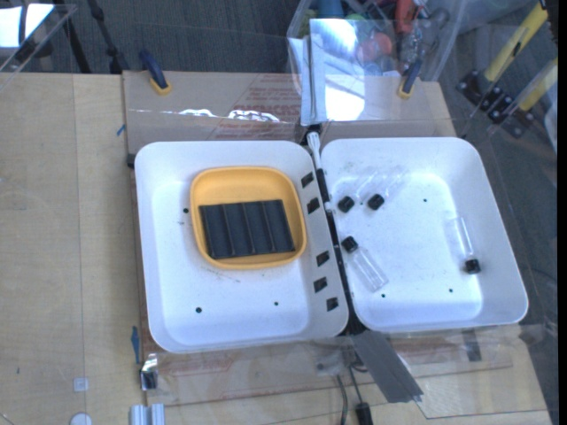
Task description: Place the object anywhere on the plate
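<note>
The dark ridged object (246,228) already lies on your yellow plate (205,189), at nine o'clock; placement looks done.

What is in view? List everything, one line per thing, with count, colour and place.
white bins: two, white, side by side on the bench
plate: one, yellow-orange, in the left bin
ribbed block: one, black, lying flat on the plate
vials: four, clear with black caps, scattered on their sides in the right bin
tabs: a row, black, along the seam between the bins
clamps: two, blue and orange, behind the bins
clear container: one, with mixed coloured items inside, behind the right bin
bench: one, light wood, under everything
</note>
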Controlling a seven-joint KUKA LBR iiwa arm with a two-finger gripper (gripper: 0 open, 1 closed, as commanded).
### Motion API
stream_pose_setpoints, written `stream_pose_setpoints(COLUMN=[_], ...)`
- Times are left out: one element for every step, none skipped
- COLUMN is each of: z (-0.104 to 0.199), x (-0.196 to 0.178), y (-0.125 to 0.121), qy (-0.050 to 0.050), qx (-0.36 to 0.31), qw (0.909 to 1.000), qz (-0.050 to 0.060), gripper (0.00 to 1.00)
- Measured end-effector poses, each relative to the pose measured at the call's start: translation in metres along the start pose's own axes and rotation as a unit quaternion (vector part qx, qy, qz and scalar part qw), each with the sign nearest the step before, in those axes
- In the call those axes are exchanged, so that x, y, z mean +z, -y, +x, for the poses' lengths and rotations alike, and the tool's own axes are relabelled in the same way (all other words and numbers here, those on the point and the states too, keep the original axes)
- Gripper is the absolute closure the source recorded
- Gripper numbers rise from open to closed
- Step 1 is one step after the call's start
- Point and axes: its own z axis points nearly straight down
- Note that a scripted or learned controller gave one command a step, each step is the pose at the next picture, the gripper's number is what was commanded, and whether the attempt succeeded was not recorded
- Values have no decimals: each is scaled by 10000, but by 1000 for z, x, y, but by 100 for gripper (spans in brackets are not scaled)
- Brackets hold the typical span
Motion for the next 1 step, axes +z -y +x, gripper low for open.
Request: stream_pose_setpoints(z=[-52], x=[0], y=[-55], qy=[22], qx=[-1545], qw=[9880], qz=[3], gripper=[100])
